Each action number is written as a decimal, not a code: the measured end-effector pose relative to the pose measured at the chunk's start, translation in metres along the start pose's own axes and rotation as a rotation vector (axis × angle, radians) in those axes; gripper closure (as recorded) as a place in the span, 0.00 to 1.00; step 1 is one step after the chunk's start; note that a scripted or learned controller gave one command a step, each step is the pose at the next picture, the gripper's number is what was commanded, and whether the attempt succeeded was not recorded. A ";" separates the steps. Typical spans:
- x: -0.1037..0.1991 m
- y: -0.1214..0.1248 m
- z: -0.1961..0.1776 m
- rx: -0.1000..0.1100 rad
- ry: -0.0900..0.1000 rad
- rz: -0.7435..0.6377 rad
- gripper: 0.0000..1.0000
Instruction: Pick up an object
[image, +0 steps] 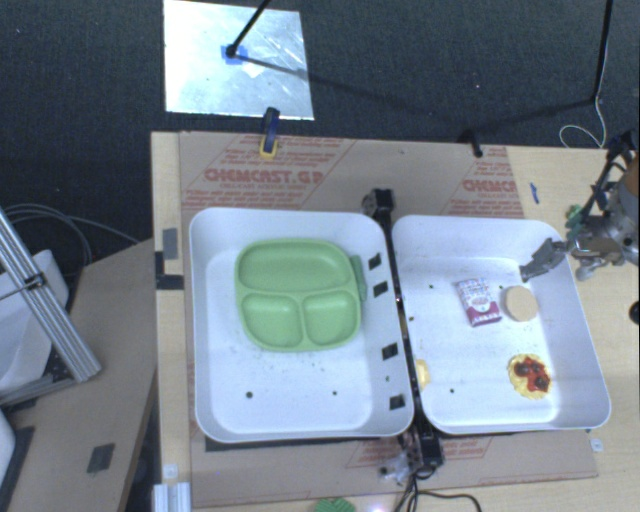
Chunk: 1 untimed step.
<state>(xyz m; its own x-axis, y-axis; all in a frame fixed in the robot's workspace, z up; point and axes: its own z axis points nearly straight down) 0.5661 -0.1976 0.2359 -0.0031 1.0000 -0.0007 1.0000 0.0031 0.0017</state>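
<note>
Packet (478, 301) — label unreadable — lies in right bin (440, 250); bench (300, 170) reads "CHEMCAST"; jaws' state unclear.

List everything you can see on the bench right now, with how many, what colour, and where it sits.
bins: 2, white, side by side on the bench
divided plate: 1, light green, in the left bin
packet: 1, pink and white, in the right bin
round disc: 1, tan, right bin, just right of the packet
toy pizza: 1, yellow with red, right bin, near front
small yellow piece: 1, right bin's left edge
gripper: 1, grey, over the right bin's far right corner
</note>
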 end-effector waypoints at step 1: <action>0.010 0.016 0.107 0.004 0.002 -0.003 0.00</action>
<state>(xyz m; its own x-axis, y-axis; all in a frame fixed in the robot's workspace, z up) 0.5820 -0.1873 0.1294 -0.0066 1.0000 0.0014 1.0000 0.0066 -0.0026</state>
